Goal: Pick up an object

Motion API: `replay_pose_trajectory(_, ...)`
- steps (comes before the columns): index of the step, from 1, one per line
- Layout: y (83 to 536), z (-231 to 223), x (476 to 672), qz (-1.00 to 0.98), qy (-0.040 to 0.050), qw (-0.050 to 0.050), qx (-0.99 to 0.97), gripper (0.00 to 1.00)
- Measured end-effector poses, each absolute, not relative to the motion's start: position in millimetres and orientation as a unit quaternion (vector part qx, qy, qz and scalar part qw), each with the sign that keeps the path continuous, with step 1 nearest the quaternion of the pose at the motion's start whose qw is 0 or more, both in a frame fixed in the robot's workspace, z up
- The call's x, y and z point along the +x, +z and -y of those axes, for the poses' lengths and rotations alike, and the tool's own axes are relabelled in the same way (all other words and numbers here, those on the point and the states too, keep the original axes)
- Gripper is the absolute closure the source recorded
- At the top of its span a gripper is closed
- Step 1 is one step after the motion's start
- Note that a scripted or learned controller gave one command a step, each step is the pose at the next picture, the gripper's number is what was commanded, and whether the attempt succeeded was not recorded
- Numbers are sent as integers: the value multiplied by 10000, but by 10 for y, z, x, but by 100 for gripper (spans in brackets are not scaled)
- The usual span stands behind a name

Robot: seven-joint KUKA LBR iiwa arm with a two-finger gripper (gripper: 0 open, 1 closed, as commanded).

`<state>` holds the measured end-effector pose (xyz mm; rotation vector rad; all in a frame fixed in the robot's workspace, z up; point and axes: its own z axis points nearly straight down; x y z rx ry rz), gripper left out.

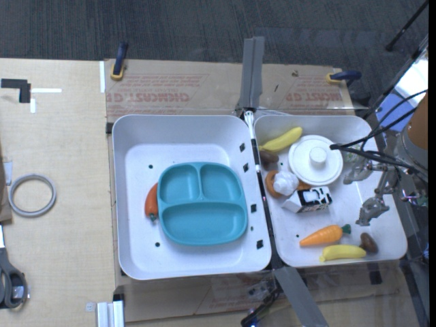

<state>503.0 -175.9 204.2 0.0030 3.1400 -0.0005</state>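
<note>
Banana (343, 252) at bin's (392, 247) six o'clock: light, smooth, likely stiff; grasp mid-length. Gripper (373, 206) at three o'clock, jaw state indeterminate.

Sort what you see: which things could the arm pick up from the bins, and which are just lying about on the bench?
For picking: banana, white lid, small carton, carrot, second banana, teal tray.

Lying about: tape roll, scissors, clamps.

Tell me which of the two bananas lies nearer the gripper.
The banana at the near edge of the right bin, just below the carrot. The gripper stands close above it; the other banana lies at the far edge, beside the white lid.
</note>
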Motion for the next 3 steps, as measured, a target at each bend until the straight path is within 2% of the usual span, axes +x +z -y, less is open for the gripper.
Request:
replay_pose_trajectory(1, 926, 1719, 5376, -9996, -5, 20, 272, 0)
replay_pose_trajectory(2, 1021, 1709, 5389, -9997, -12, 33, 255, 100)
replay_pose_trajectory(3, 1952, 983, 4964, -9998, -62, 60, -179, 100)
